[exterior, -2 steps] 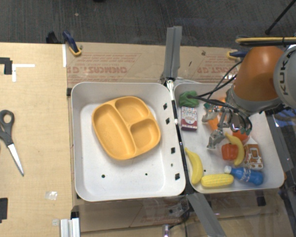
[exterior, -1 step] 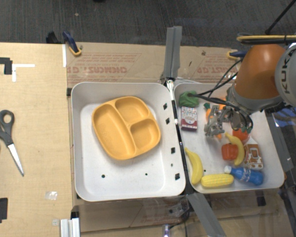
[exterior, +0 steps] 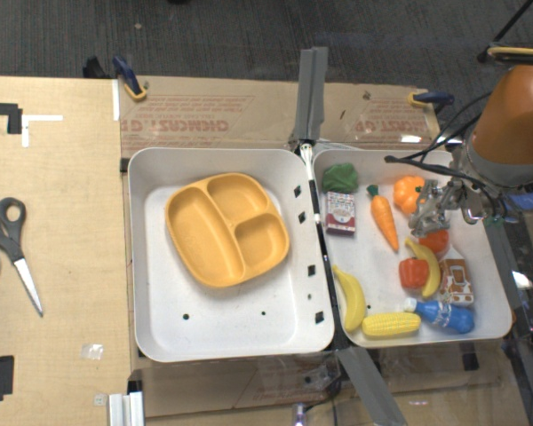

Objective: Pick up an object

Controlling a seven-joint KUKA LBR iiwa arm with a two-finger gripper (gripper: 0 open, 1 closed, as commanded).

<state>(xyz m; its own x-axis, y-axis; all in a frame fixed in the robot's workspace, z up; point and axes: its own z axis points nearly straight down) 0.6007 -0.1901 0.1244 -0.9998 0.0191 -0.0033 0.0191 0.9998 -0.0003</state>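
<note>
**Two bins, one arm over the right-hand pile**

Two shallow white bins sit side by side on the bench. The left bin bears a yellow divided plate, lying flat with its three compartments facing up. The right bin carries the clutter: a green leafy toy at its far left corner, a small red-and-white box just in front of it, and a carrot lying lengthwise beside the box. An orange fruit sits near the carrot's top end.

The gripper hangs low over the right bin's middle (the arm's orange band rises behind it at the right), just beside the orange fruit and above a red tomato-like piece. Whether its fingers are spread or closed I cannot tell; nothing is plainly between them.

Nearer the front, a red pepper touches a short banana; a brown snack packet lies to their right. A longer banana lies along the left wall, a corn cob along the front wall, touching a blue object.

Scissors rest on the wooden bench, well apart from both bins.
</note>
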